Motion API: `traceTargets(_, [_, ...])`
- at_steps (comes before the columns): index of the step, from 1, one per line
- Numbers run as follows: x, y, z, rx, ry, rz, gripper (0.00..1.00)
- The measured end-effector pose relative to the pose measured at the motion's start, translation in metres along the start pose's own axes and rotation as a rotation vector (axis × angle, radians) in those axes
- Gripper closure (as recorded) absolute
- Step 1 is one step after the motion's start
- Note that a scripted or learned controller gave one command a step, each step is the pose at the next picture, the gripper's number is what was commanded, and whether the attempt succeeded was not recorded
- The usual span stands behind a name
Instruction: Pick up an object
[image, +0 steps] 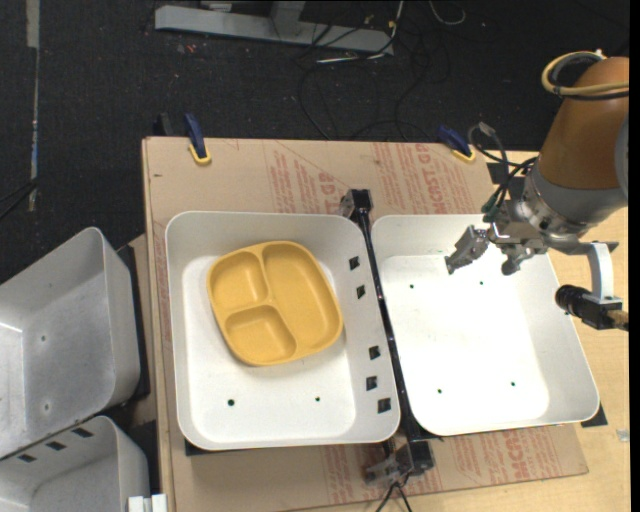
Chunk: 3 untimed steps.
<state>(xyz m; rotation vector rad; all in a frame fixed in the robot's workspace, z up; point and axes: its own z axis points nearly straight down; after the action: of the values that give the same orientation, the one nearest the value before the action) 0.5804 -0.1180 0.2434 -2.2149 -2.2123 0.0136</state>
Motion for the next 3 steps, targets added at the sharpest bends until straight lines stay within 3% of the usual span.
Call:
traceTargets(1, [0.0, 0.002, -0.008, -0.013, -0.002, -0.002, 0.0])
traceTargets(3, [0.003, 0.01, 0.106, -0.008, -0.001, 0.001, 0.0])
